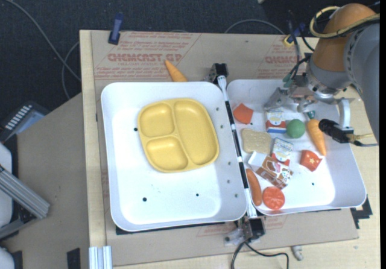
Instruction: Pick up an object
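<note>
The right bin point(344, 183) holds several toy foods. Among them are an orange-red wedge point(243, 113), a small white carton point(276, 122), a green ball point(295, 128), a carrot point(316, 136), a bread slice point(256, 140), a red cube point(310, 160), a printed packet point(274, 171), a sausage point(254, 186) and a tomato slice point(273, 198). My gripper point(289, 100) hangs low over the bin's far part, just behind the carton and the green ball. Nothing can be seen held in it.
The left bin point(120, 159) carries a yellow divided plate point(178, 134). A loose carrot point(175, 72) lies on the cardboard behind the bins, and a blue clip point(115, 28) sits at the far left corner. The arm's orange band point(344, 26) rises at the top right.
</note>
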Robot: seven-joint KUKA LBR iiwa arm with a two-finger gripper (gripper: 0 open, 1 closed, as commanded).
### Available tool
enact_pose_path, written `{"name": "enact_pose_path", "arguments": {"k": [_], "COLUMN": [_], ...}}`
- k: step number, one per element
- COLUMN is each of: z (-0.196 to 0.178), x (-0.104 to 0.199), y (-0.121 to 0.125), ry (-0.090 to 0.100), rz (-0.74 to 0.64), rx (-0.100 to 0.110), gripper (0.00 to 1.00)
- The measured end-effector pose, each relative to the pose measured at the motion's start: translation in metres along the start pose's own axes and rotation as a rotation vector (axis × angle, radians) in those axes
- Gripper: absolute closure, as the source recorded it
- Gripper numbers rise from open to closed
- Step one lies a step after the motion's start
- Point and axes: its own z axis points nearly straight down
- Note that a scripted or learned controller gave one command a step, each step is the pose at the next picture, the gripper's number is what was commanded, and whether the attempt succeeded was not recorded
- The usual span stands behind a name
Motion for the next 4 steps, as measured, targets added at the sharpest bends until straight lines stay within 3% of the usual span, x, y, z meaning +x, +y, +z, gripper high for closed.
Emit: {"name": "enact_pose_path", "arguments": {"k": [1, 2, 3, 4], "z": [0.004, 0.004, -0.006, -0.093], "x": [0.052, 0.042, 0.043, 0.04], "y": [-0.049, -0.02, -0.019, -0.049], "ry": [0.002, -0.001, -0.001, -0.001], "rz": [0.0, 0.001, 0.0, 0.001], "rx": [0.008, 0.011, 0.006, 0.002], "gripper": [0.0, 0.0, 1.0, 1.0]}}
